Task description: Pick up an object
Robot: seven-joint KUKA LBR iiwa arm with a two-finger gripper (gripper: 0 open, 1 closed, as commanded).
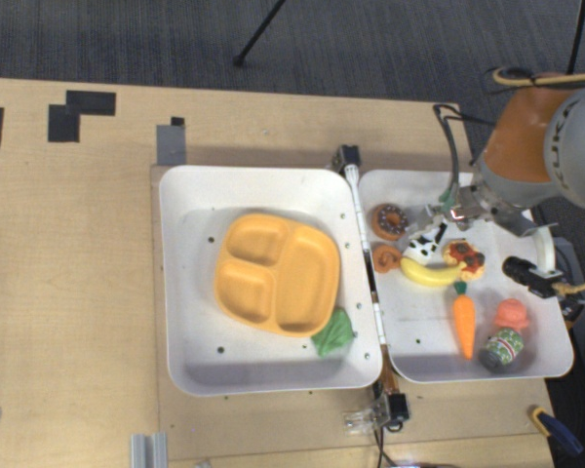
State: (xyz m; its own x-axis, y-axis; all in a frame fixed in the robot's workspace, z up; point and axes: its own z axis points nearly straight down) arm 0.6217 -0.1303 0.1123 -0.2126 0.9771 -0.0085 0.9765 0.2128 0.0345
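My fingers (448, 224) hang over the right bin (409, 344), just above the banana (431, 274); whether they are apart or together I cannot tell. Touching the banana's upper edge sits a black-and-white toy (426, 250), with a pizza slice (465, 257) at its right end. Below the banana lies a carrot (464, 326); a chocolate donut (390, 220) sits above it to the left. Well left of the banana, the left bin (190, 291) holds an orange divided plate (276, 272).
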